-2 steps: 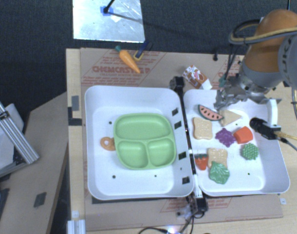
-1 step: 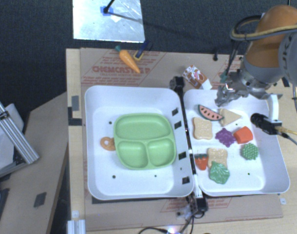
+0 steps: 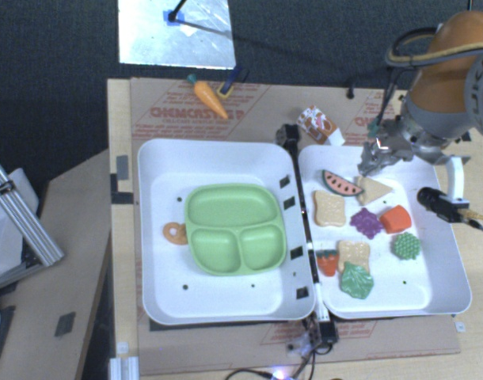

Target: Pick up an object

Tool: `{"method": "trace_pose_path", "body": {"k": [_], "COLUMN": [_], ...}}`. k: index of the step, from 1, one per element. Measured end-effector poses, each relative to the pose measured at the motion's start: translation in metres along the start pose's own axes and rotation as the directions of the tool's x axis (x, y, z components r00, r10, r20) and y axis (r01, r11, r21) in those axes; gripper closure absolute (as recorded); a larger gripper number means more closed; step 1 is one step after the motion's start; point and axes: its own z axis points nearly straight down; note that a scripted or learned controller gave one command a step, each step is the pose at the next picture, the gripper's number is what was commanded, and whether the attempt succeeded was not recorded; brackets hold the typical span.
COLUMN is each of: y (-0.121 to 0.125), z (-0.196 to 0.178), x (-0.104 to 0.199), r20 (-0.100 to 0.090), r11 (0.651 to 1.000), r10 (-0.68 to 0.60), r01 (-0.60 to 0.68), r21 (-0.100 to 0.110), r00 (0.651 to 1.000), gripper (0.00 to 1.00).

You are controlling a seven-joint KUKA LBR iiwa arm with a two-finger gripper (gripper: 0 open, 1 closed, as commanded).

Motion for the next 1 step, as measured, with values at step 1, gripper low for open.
{"method": "trace_pose_path", "body": {"k": [1], "y": [-0.0089], "z": [0.0083], "x": [0.0145], "r20": [0.000], "r11": [1.000], "r10": [-0.004], "r01": [0.004], "r21": [0.001], "r00": [1.000], "gripper": [1.00]}}
